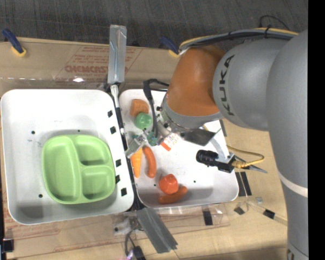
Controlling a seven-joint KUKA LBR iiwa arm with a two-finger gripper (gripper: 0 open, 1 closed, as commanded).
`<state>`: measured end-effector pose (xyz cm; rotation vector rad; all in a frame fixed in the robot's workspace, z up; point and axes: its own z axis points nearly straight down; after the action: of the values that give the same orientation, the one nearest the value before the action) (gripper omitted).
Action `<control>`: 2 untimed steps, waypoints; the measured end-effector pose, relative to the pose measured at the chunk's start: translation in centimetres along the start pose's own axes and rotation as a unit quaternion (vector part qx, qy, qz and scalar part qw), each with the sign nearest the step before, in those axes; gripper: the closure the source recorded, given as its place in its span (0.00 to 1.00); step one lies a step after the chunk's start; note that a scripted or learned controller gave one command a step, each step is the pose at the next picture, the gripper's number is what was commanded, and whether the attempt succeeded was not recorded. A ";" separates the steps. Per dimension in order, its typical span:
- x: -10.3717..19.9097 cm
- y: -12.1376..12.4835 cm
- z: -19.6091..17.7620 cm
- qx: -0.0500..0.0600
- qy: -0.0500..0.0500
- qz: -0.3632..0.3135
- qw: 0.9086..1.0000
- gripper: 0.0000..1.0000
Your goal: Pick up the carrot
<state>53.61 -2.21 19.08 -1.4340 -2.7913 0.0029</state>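
**Gripper low over right bin, carrot at divider wall**

Camera view: 2 white bins side by side. The left bin (pixel 21 118) holds 1 green divided plate (pixel 50 161), set toward the bin's 6 o'clock. The arm (pixel 249 75) comes in from 3 o'clock and covers the 12 to 2 o'clock part of the right bin (pixel 222 186). The gripper (pixel 141 141) sits low at that bin's 9 o'clock side, close to the divider; whether the jaws are apart or together cannot be told.

The carrot (pixel 135 164) lies in the right bin against the divider wall, at about 6 o'clock from the gripper and just beside it. Contact cannot be told.

An orange-red sausage-shaped piece (pixel 150 162) lies just at the carrot's 3 o'clock. A green ball (pixel 144 120) is at the gripper's 12 o'clock, with an orange lump (pixel 138 107) just beyond it. A red round item (pixel 169 183) sits toward the bin's 6 o'clock.
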 end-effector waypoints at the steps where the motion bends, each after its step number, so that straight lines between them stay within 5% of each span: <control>1: -5.8 -5.0 6.9 0.001 0.000 0.214 0.977 0.00; 2: -10.5 0.9 9.0 -0.007 -0.006 0.216 0.976 0.00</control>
<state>60.45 -10.20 10.01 -2.0141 -2.4287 -0.0076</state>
